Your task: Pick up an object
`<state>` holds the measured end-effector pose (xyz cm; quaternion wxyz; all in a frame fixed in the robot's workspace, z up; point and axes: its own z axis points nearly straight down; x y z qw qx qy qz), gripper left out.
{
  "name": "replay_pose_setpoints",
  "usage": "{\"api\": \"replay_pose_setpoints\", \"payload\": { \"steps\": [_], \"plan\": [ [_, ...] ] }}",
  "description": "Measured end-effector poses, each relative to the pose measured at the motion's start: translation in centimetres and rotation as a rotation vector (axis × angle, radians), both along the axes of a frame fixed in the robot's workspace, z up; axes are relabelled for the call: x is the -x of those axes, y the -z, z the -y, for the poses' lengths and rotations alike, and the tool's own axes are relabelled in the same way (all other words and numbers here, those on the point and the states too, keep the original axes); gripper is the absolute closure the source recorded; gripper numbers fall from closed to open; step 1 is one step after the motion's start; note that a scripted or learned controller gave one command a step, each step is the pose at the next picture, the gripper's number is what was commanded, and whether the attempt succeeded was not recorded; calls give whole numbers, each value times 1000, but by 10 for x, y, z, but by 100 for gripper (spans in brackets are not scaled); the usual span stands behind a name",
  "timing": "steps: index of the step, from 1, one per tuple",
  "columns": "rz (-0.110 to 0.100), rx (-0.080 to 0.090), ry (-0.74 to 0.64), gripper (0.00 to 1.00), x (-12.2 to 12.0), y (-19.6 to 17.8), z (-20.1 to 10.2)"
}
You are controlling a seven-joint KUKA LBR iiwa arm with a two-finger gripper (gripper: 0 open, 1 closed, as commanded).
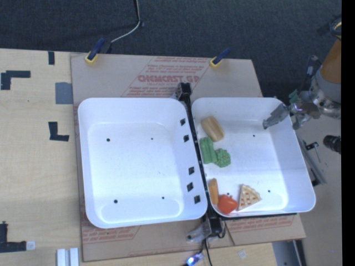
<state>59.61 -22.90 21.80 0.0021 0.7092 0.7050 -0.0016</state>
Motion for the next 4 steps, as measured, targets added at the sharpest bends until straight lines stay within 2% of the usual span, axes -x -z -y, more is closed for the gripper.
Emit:
{"api": "replay_pose_setpoints", "payload": {
  "steps": [1,2,3,4],
  "plan": [
    [-5,-6,-8,0,-64,56,-7],
    [18,-1,-12,0,-54,-221,-71],
    [-4,-5,-8,0,-73,-184,-74],
    [6,-5,-13,0,-62,-244,-131]
  ]
}}
